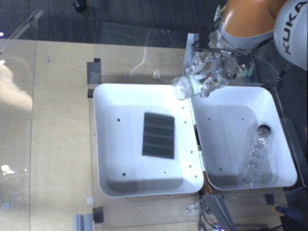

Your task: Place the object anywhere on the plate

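A dark grey ribbed plate (159,134) lies flat in the middle of the left bin (110,129). My gripper (199,84) hangs over the back rim where the two bins meet. It is shut on a small clear bottle (183,87) with a green band. The bottle sticks out to the left of the fingers, above the left bin's back right corner. It is up and to the right of the plate, well apart from it.
A larger clear plastic bottle (254,157) with a dark cap lies along the right side of the right bin (226,124). The arm's orange band (248,8) stands behind the bins. The wooden bench (48,129) stretches to the left.
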Robot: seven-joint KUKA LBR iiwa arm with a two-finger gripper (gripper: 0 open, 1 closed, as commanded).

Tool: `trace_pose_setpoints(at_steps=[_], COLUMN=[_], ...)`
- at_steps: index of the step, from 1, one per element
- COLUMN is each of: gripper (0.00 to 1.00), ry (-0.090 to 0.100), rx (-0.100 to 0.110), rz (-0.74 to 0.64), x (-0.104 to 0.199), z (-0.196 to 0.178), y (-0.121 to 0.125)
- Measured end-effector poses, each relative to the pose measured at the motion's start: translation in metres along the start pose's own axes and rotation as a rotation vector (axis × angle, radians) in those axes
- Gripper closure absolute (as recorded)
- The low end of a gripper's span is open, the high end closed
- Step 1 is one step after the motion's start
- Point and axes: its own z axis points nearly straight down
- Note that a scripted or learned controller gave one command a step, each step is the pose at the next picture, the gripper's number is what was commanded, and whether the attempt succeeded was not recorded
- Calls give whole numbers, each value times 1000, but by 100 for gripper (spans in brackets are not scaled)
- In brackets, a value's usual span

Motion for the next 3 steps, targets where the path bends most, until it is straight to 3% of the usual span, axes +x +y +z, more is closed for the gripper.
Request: trace_pose_setpoints(at_steps=[1,2,3], gripper=[100,100,100], ry=[13,12,10], rx=[-2,-5,-3], rz=[-260,-507,-514], x=[29,30,-2], z=[50,42,-38], y=[-15,49,36])
